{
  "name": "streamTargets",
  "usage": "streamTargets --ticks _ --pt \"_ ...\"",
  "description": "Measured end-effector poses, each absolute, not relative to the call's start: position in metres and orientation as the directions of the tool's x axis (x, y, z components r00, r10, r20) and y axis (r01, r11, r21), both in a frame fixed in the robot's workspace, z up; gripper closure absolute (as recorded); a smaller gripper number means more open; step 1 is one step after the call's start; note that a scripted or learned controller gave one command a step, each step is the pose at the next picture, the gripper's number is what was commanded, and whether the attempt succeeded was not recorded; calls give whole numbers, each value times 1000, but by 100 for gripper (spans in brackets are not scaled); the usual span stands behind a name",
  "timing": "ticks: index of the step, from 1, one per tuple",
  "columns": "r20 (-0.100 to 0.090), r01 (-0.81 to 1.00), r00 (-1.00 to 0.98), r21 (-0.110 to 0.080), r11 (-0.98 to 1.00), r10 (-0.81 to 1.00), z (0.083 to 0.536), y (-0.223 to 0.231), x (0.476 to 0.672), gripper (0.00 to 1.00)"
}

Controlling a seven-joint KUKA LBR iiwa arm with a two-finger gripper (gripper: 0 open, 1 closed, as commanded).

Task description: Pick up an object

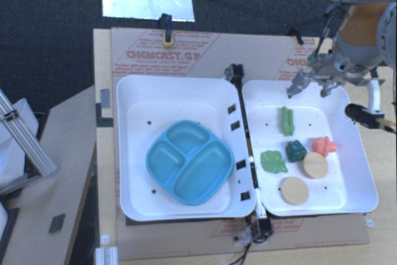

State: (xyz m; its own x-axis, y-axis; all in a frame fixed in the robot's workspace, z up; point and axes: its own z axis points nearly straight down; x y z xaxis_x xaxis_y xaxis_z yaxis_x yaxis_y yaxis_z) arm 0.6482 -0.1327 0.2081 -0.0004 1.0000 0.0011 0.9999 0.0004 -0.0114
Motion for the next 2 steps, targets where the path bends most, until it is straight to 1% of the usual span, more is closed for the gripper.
streamTargets --ticks 1,2 --pt "-1 1000 -3 1 3 1000 216 -132 651 0" --pt "0 1000 -3 -1 3 1000 155 -129 648 0"
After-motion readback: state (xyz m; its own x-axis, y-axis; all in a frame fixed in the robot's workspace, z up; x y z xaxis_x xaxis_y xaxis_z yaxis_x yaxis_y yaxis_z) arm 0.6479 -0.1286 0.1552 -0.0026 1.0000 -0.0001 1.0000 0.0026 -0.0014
